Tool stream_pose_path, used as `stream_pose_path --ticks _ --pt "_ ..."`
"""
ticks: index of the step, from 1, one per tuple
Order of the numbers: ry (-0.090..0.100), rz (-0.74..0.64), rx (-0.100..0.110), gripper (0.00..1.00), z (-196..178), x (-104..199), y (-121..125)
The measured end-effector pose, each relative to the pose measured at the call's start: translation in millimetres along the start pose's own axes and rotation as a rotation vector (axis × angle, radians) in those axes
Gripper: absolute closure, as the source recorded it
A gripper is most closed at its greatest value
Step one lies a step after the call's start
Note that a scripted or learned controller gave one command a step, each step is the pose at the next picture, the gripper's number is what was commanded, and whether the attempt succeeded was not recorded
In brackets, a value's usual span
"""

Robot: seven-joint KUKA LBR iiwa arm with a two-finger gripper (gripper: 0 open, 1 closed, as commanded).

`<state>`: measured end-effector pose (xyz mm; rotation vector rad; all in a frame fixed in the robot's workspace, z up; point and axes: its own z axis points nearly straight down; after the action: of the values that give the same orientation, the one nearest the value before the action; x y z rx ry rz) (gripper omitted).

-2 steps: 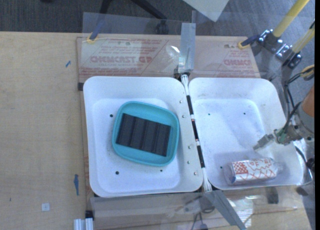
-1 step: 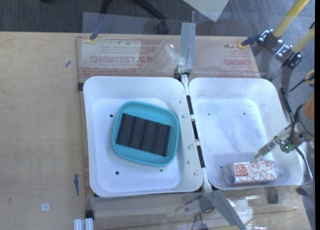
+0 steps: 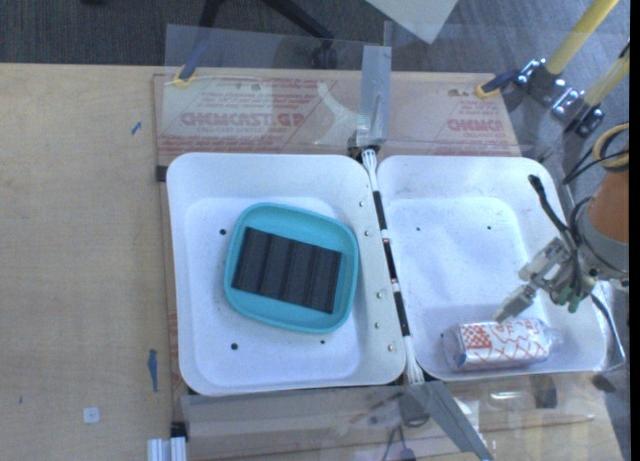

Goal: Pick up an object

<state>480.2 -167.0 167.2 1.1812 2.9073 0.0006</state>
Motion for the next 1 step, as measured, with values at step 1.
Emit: stream_pose_path --ticks 1 --pt "-0.002 0.024 -0.001 0.0 13.5 -22.7 19.1"
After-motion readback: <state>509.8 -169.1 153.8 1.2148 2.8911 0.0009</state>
